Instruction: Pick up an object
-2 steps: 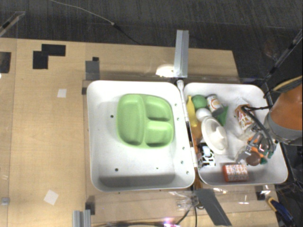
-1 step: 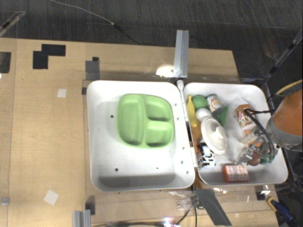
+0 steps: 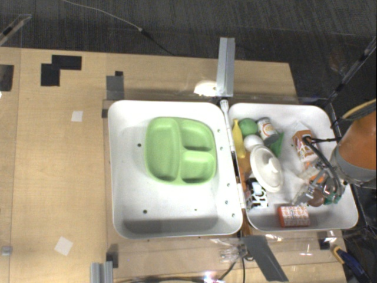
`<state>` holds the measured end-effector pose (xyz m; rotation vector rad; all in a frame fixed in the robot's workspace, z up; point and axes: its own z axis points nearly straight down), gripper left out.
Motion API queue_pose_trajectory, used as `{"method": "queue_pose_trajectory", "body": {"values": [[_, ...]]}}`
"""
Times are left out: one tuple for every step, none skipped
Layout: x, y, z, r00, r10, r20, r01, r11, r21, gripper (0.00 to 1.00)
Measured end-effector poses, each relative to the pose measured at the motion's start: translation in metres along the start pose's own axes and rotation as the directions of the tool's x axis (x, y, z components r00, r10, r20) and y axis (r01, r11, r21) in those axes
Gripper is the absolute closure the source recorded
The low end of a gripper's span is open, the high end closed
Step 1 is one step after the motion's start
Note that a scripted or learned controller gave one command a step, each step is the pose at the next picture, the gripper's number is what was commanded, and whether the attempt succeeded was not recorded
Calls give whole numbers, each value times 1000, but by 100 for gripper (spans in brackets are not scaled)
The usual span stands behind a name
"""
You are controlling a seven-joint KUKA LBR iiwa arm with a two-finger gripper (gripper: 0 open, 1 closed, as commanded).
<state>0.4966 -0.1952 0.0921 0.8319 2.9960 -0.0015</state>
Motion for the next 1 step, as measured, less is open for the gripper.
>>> {"method": "queue_pose_trajectory", "body": {"values": [[-21,97,3,997,-80,-12,80,997,-3,0]]}}
